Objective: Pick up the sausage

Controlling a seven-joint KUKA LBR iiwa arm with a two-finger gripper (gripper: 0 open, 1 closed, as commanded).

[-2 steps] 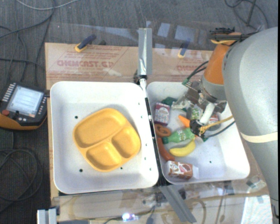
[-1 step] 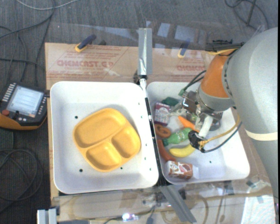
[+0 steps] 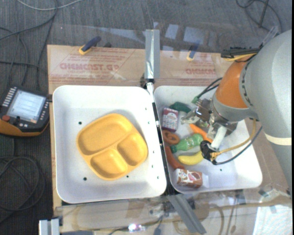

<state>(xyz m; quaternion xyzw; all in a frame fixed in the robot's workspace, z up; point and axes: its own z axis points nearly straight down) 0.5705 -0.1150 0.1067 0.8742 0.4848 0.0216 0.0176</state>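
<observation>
Grey carpet strewn with cables is seen around the cardboard-covered worktop [image 3: 103, 67], on which two white bins are set side by side. A yellow divided plate [image 3: 112, 145] is held in the left bin [image 3: 68, 180]. The tool [image 3: 202, 115] is poised over toy food in the right bin [image 3: 240, 175]; how far it is opened cannot be told. The sausage [image 3: 175, 159] is laid by that bin's left wall, just beside a banana [image 3: 190, 158].

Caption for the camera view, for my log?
Tool over the right bin; sausage by its inner wall beside the banana; yellow plate in the left bin.
</observation>
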